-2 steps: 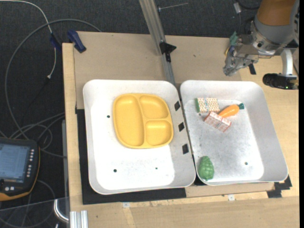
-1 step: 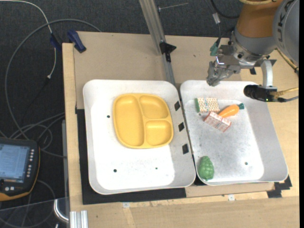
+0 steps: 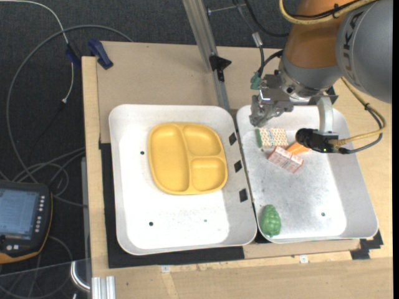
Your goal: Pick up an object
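Grey arm over the right bin (image 3: 349, 185), gripper (image 3: 260, 118) low at its far-left corner.
Yellow divided plate (image 3: 187, 157) fills the left bin (image 3: 124, 185); a green lump (image 3: 270, 220) sits near the front. Patterned box (image 3: 273, 136), red-and-white carton (image 3: 285, 159) lying slantwise and an orange piece (image 3: 297, 148) crowd just beside the gripper (finger state: can't tell).

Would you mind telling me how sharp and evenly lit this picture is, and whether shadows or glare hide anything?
Camera view: lighting is even and soft, with no strong glare on the white bins; the yellow plate and green object look reasonably sharp; the arm up close is slightly soft; the pincer sits dark and cluttered over the small boxes, so its detail is hard to read.
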Motion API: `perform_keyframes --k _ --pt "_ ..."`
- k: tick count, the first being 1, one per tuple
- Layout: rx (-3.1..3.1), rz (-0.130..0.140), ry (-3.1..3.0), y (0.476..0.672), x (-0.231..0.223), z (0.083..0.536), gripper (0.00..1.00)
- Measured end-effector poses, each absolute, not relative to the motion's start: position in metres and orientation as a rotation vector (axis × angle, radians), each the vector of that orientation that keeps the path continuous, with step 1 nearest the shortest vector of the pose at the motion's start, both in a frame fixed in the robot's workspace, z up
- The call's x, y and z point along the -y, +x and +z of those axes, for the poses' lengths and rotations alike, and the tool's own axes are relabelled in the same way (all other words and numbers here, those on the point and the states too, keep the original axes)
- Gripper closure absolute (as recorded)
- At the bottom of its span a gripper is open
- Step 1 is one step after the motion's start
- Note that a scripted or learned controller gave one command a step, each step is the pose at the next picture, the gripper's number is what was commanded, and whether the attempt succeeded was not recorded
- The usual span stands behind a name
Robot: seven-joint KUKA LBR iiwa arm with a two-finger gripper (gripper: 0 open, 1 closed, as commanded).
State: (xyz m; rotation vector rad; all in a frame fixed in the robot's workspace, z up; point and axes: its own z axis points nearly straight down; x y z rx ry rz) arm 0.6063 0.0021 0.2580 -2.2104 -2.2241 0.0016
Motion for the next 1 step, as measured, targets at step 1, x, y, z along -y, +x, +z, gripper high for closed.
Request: perform_keyframes --k 1 --pt "2.224 0.002 -2.210 0.5748 -0.0557 0.2463 1.00"
